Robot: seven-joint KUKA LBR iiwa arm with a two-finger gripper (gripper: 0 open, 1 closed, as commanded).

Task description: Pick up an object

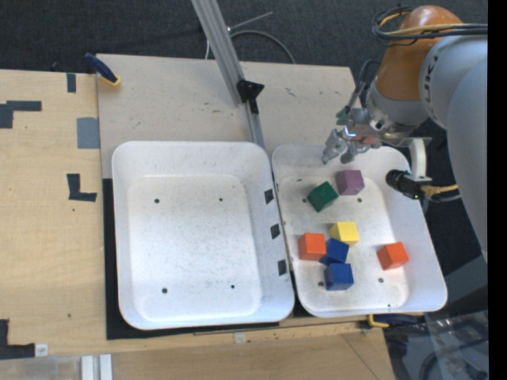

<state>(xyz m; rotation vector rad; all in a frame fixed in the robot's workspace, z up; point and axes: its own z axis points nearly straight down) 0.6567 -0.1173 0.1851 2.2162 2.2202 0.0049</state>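
Note:
Several small blocks lie in the right bin [420, 287]: a purple one [349, 182], a green one [322, 196], a yellow one [344, 231], two orange ones [311, 246] [392, 255] and two blue ones [337, 251] [338, 275]. My gripper [339, 153] hangs over the bin's far edge, just above and left of the purple block. Its fingers are spread apart and hold nothing.
The left bin [127, 212] sits beside the right one. A slanted metal rail [222, 46] runs down from the top to between the bins. A blue and yellow tool [103, 68] lies on the bench at far left.

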